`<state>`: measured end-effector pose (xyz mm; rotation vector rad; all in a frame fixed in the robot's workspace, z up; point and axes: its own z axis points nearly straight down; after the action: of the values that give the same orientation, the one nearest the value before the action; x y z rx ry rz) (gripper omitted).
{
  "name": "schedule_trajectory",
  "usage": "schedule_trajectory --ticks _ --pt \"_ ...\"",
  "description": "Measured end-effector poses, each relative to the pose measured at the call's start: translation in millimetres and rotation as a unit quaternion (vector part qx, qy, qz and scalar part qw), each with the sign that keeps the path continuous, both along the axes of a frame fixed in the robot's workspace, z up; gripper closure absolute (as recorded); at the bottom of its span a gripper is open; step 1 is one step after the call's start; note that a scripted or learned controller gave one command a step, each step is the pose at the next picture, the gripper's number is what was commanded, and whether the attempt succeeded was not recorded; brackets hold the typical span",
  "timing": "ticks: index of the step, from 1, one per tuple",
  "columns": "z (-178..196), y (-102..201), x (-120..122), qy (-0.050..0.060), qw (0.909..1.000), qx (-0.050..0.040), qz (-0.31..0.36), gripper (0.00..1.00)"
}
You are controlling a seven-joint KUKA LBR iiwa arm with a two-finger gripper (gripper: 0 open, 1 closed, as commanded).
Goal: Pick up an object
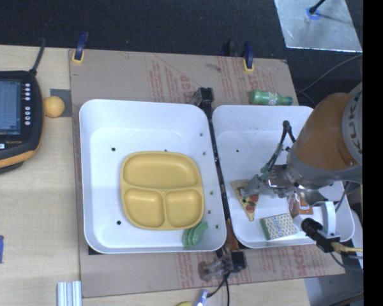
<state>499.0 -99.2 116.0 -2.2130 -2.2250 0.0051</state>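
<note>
Holding yellow tray [161, 189], left bin [92, 171] — right bin [242, 123]: pizza slice [248, 203]; end effector [252, 187] state unclear.

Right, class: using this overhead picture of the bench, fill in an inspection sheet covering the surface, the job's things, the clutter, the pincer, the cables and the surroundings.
Surface: brown board clamped on a wooden bench, bearing a left bin and a right bin side by side.
Job's things: pizza-slice toy and patterned green block in the right bin; yellow divided tray and green toy in the left bin.
Clutter: green bottle lying on the board behind the right bin.
Pincer: pincer low over the right bin beside the pizza-slice toy; finger state unclear.
Cables: black cable rising beside the wrist.
Surroundings: control pendant and orange ball on the left; dark floor beyond.
</note>
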Motion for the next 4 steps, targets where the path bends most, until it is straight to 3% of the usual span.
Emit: schedule_trajectory --ticks 1,2,3,4 --pt "-25 6 0 0.0 1.0 0.0002 -0.001 0.0" --pt "-15 5 0 0.001 1.0 0.0 0.002 1.0" --pt "77 -12 17 -0.001 1.0 -0.0001 -0.001 1.0" --pt "106 -22 76 -0.001 1.0 0.0002 -0.001 1.0"
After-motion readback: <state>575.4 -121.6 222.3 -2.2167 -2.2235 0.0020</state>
